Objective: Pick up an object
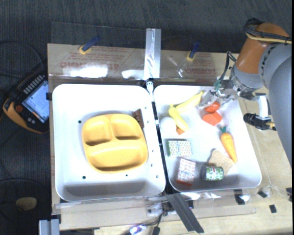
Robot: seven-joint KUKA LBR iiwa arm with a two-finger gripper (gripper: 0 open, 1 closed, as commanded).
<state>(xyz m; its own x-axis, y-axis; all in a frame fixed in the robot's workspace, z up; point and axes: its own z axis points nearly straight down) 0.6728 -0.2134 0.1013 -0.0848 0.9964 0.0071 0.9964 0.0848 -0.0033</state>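
The right bin point(245, 131) holds a yellow banana point(182, 109), a white egg-shaped piece point(168, 126), a red-orange toy point(212, 113), a carrot point(228, 146), a green-patterned box point(179, 147), a red-and-white box point(186, 171), a green can point(213, 173) and a bread slice point(221, 159). My gripper point(217, 94) hangs at the bin's far right part, just above the red-orange toy and beside the banana's tip. Nothing shows as lifted by it.
In the left bin point(63, 131) lies a yellow compartment tray point(115, 141) with a small brown piece point(137, 115) at its far right corner. A metal divider post point(152, 53) stands behind the bins. A handheld pendant point(32, 102) lies off the bench at left.
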